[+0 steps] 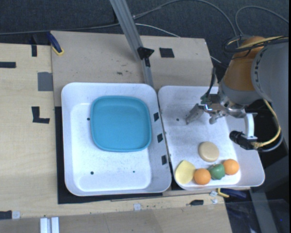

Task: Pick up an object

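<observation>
Two bins (pixel 70 130): L plate (pixel 120 123), R food (pixel 208 152).

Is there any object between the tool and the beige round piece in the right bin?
Nothing visible. The tool hangs over the upper part of the right bin, and bare white floor lies between it and the beige round piece. The yellow piece, two orange balls and green piece lie beyond it, near the bin's lower edge.
</observation>
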You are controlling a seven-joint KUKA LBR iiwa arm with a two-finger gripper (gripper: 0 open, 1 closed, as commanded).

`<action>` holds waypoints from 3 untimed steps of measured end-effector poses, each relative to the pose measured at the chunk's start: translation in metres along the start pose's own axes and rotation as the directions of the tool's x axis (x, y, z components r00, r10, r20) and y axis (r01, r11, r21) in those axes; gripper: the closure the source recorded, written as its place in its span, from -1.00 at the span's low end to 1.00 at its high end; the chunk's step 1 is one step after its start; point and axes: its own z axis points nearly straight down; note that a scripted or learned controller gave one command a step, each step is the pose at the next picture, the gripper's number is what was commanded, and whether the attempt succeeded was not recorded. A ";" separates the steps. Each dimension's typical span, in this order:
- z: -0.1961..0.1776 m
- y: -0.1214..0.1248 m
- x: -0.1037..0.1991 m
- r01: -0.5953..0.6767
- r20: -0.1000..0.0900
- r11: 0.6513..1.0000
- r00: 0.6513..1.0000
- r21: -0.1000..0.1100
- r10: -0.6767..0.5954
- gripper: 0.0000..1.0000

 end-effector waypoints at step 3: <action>-0.034 0.003 -0.009 0.000 0.001 1.000 1.000 -0.010 0.000 1.00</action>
